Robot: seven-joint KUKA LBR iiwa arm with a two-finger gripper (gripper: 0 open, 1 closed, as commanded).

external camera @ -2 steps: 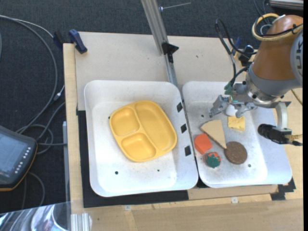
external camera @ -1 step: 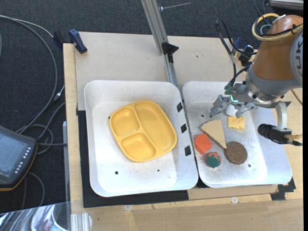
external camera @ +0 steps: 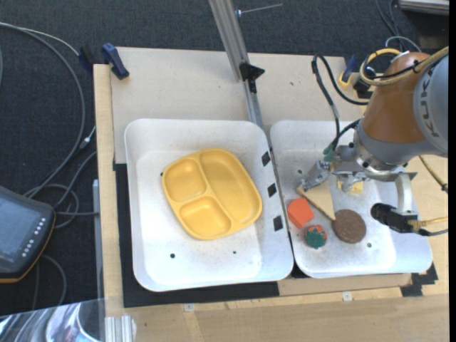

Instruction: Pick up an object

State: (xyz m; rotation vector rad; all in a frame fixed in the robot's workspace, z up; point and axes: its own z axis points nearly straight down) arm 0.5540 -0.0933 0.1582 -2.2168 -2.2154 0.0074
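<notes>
Desk (external camera: 178,70) of pale wood, bearing two shallow white bins.
Left white bin (external camera: 142,262): holds a yellow three-compartment plastic plate (external camera: 210,192).
Right white bin (external camera: 370,262): holds the candidates, near its front: round brown disc (external camera: 349,226), orange block (external camera: 300,211), small green-and-red ball (external camera: 315,236) just beside the block.
Gripper (external camera: 340,173): low over the bin's middle; apart or together, cannot tell.
Advice: pick the disc, apart from its neighbours; centre above, descend straight.

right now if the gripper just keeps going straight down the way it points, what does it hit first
Probably the bare floor of the right bin, near a small pale object under the gripper. The orange block and brown disc lie nearer the camera, off that line. Depth is unclear.
</notes>
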